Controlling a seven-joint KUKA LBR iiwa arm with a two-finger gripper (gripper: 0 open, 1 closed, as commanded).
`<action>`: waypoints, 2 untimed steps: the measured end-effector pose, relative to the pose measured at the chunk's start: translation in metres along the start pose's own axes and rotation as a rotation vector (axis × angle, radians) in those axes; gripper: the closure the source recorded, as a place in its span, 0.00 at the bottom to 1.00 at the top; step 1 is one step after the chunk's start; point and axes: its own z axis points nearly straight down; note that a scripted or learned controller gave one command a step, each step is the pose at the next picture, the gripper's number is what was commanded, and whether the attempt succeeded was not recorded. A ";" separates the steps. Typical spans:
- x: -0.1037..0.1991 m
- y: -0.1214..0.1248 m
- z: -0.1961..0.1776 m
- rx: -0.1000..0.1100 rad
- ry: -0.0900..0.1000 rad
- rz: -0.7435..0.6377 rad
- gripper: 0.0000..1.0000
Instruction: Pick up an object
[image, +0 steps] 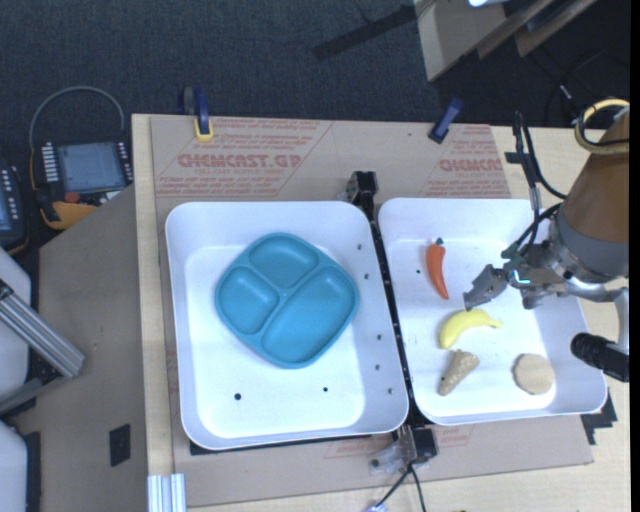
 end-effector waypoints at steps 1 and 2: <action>0.000 0.002 -0.003 -0.006 -0.001 -0.001 0.00; 0.003 -0.005 0.060 0.002 0.001 0.000 0.00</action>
